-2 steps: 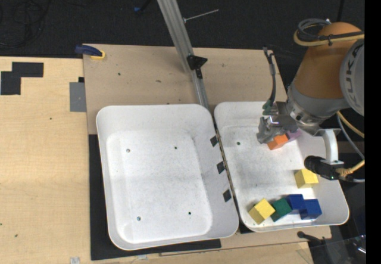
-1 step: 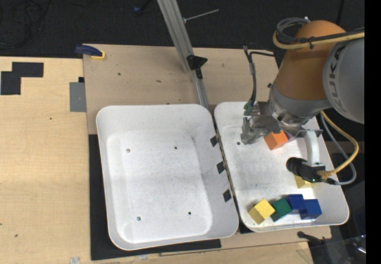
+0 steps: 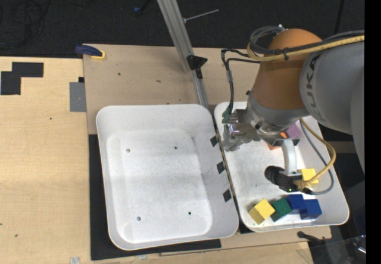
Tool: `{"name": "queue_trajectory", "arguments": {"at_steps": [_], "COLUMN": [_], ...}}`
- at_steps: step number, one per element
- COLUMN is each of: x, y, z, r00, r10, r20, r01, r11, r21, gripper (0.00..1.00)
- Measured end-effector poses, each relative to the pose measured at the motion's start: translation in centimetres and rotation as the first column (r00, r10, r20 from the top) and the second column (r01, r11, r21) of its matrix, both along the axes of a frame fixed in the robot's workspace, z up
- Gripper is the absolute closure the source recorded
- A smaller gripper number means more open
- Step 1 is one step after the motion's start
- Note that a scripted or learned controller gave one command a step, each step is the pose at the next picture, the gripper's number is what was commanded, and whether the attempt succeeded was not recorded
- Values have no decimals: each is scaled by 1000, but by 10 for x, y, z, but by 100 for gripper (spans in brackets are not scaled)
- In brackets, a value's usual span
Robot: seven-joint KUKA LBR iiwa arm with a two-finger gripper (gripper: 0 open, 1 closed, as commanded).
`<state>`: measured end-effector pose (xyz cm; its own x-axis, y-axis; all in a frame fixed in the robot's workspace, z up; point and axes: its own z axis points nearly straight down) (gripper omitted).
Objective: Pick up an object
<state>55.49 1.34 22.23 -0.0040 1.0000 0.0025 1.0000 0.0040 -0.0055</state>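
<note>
The arm hangs low over the right bin (image 3: 339,212), its gripper (image 3: 233,133) close to that bin's left wall near the far corner; I cannot tell how it is set, since the wrist hides it. This looks like the reach before a grasp, with nothing visibly held. The next move calls for settling onto one object. A yellow block (image 3: 260,211), green block (image 3: 281,207) and blue block (image 3: 305,205) cluster at the near edge (something pink peeks out under the arm). The left bin (image 3: 119,120) holds nothing visible.
</note>
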Motion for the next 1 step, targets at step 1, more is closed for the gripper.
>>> {"name": "queue_trajectory", "arguments": {"at_steps": [1], "x": [-9], "y": [47], "z": [12], "r00": [1000], "r10": [0], "r20": [3], "r01": [0], "r11": [1000], "r21": [0], "gripper": [100]}}
